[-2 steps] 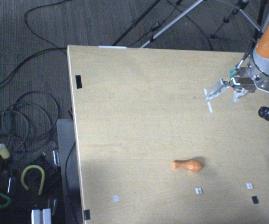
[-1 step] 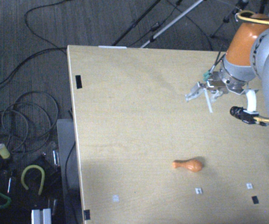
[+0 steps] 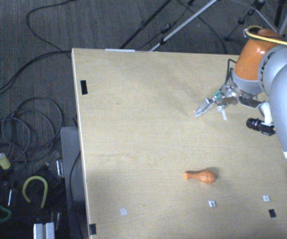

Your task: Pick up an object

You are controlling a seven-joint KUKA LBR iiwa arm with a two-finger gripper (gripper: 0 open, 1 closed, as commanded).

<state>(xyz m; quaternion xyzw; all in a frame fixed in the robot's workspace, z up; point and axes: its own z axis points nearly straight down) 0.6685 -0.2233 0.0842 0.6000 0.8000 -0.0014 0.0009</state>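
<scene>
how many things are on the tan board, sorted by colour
orange: 1, the pear-shaped toy
black: 3, flat square markers
pale: 3, small tags
total: 7

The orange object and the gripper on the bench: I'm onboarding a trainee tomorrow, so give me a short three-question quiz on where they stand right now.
1. True or false: the gripper has the orange object between its fingers.
2. Multiple choice: in the camera view, the orange object lies (A) above the gripper, (B) below the gripper, nearer the bottom edge, (C) off the bench on the carpet.
3. Fill in: the arm wears a band of ___ colour above the wrist.

Key: 1 false, as the object lies apart on the bench surface; 2 B; 3 orange.
</scene>
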